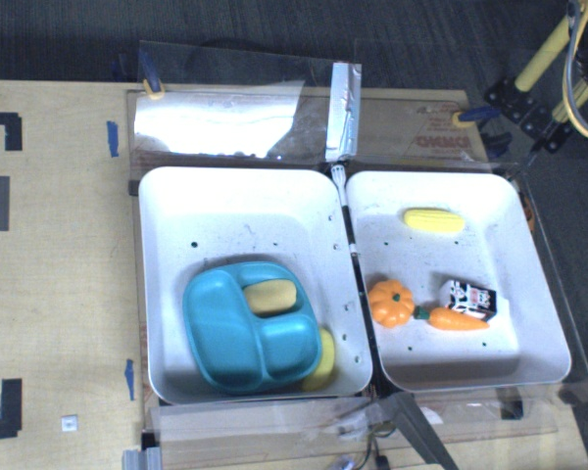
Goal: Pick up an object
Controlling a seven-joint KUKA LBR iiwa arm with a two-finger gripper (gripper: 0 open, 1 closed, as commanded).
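Camera view — left bin: one blue tray | right bin: one pumpkin, one carrot | hand: cannot tell

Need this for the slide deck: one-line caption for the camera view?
Left bin: blue divided tray; right bin: toy pumpkin, carrot, yellow corn.

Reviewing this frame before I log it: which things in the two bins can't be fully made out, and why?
- Yellow object in the left bin: mostly hidden behind the blue divided tray; its shape is unclear.
- Tan item in the tray's upper compartment: too blurred to identify.
- Black-and-white item in the right bin: print too small to read, lower edge covered by the toy carrot.
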